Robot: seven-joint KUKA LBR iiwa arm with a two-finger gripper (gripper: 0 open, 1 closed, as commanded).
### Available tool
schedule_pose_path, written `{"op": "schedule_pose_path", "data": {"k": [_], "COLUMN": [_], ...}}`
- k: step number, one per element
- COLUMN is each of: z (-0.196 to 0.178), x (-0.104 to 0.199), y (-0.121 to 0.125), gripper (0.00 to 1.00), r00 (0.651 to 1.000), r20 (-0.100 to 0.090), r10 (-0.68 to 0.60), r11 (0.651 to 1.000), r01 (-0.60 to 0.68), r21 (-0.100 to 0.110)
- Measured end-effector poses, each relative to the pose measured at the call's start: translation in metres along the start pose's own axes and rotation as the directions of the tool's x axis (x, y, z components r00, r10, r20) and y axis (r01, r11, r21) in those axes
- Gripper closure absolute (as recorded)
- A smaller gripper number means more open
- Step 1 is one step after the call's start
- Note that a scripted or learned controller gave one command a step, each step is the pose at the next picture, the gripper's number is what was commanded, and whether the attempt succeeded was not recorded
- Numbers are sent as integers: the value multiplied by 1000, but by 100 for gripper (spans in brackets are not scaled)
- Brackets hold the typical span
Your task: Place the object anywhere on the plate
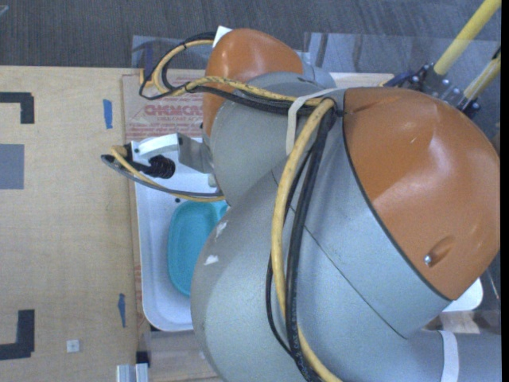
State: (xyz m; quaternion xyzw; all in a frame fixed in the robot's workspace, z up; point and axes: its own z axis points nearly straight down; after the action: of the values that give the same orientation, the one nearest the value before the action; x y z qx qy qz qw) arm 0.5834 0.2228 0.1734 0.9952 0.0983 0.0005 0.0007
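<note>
- Camera view: my own arm (pixel 318 237) takes up most of the scene. It reaches in from the right, grey casing with a big orange cap at the near joint and a second orange cap further up by the wrist.
- My gripper (pixel 195 156) sits at the wrist end, over the upper part of the white bin (pixel 147 237). My wrist covers it from above, so I cannot tell whether it is open or shut, or whether it has hold of anything.
- The turquoise plate (pixel 189 245) lies flat on the floor of that white bin, near the bin's left wall and towards its lower end. Its left half shows and the rest runs under my arm.
- The object meant for the plate I cannot make out. The part of the plate that shows is bare turquoise.
- Just above the bin lies a brown cardboard sheet (pixel 167 114) with red lettering, too partly covered to read.
- The bin sits on a pale wooden bench (pixel 64 237). The bench carries two short strips of blue tape (pixel 107 114), one near the cardboard and one near the bin's lower left corner, and black corner marks (pixel 22 106) towards its left edge.
- Yellow poles (pixel 477 22) cross the top right corner, slanting, beyond my upper joint.
</note>
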Motion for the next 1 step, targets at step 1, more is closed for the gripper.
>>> {"op": "schedule_pose_path", "data": {"k": [1], "z": [-26], "x": [65], "y": [12], "gripper": [100], "r00": [996], "r20": [-1], "r10": [-84], "r11": [996], "r01": [84], "r21": [1]}}
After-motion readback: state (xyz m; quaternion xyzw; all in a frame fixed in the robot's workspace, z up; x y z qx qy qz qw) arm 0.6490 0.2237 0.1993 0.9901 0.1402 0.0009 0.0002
